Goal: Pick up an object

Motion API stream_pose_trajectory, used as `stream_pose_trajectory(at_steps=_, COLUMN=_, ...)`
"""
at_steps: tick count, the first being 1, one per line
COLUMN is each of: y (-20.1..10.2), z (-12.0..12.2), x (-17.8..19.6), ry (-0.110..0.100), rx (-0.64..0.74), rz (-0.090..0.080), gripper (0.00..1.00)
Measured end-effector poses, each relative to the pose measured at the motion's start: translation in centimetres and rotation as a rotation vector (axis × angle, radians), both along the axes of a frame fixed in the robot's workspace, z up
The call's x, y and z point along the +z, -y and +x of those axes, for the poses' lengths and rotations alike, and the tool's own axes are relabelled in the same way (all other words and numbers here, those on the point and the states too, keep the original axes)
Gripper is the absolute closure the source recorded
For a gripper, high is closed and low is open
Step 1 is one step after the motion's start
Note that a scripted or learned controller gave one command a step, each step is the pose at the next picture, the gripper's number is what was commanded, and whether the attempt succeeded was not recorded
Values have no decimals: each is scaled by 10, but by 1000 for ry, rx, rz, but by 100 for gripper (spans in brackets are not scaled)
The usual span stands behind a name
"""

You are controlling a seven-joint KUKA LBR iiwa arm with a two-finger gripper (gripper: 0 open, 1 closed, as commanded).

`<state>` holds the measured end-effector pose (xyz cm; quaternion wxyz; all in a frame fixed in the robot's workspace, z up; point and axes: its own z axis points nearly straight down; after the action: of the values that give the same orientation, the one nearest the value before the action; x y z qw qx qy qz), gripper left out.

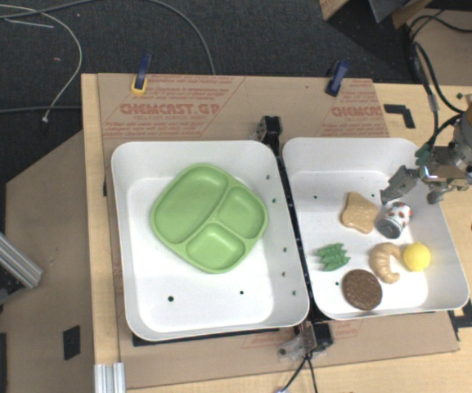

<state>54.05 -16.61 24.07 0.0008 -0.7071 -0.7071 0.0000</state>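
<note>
- The left bin [137, 301] is of smooth white plastic with round corners; in it lies a green plate [209, 217] with three hollows, turned at a slant.
- The right bin [325, 158] is of the same white plastic and carries five small things in its right half.
- A tan, flat, lumpy piece [358, 212] lies near the middle of this bin; just right of it is a small can [393, 220], silver with red and white, lying on its side.
- Below them are a green leafy piece [332, 257], a curved croissant [385, 263], a yellow ball [416, 256] touching the croissant, and a brown round cookie [361, 289] near the front wall.
- The end effector [407, 188] is metal and grey, and it hangs over the right side of the right bin, just above the can.
- One dark finger [397, 184] points down-left toward the can; if the fingers are apart or together I cannot tell, and nothing is seen between them.
- The left half of the right bin is bare, and the left bin has free floor all around the plate.
- Both bins stand on a cardboard sheet [219, 97] on the counter [47, 211], with blue clamps [142, 71] at the far edge.
</note>
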Motion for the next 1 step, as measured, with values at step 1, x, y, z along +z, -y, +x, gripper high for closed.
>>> stream_pose_trajectory(at_steps=1, y=-7, z=-8, x=-57, ry=-6, rx=0, rz=2, gripper=0)
